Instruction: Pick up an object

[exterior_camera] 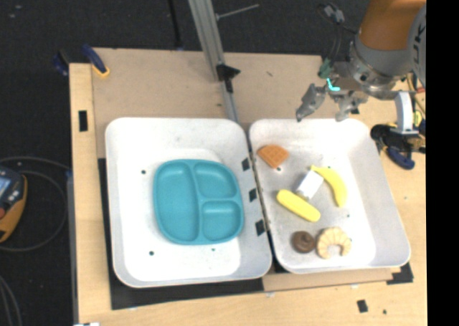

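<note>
Two white bins sit side by side; the right bin (373, 195) holds a banana (332, 183), corn cob (297, 205) and doughnuts. Above its far rim, the gripper (328, 107) hangs empty, fingers apart.

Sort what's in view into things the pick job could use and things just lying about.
For the job:
gripper, open above the right bin
banana
yellow corn-like piece
white block
orange piece
two doughnuts

Lying about:
teal divided plate in the left bin
metal post
</note>
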### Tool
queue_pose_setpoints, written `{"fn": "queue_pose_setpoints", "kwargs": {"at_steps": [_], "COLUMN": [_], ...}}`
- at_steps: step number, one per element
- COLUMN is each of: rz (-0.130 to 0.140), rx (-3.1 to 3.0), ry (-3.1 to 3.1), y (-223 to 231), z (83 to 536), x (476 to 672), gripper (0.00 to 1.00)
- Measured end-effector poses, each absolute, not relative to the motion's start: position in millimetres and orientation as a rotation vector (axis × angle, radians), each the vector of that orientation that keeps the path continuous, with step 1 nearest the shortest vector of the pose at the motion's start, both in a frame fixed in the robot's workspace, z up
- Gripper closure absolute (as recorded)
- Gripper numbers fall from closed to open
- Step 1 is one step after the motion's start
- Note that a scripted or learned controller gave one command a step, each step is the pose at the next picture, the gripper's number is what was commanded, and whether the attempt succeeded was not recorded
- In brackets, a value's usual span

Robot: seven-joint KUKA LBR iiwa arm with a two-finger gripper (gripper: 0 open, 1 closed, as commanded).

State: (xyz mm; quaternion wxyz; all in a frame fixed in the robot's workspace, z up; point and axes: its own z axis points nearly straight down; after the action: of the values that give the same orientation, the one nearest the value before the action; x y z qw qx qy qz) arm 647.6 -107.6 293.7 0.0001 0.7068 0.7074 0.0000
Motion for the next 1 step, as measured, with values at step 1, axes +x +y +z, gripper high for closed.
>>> {"fn": "queue_pose_setpoints", "kwargs": {"at_steps": [1], "rz": [0.002], "rx": [2.220], "ry": [2.222], "y": [-107.5], "z": [294.4], "x": [647.8], "gripper": [0.00]}}
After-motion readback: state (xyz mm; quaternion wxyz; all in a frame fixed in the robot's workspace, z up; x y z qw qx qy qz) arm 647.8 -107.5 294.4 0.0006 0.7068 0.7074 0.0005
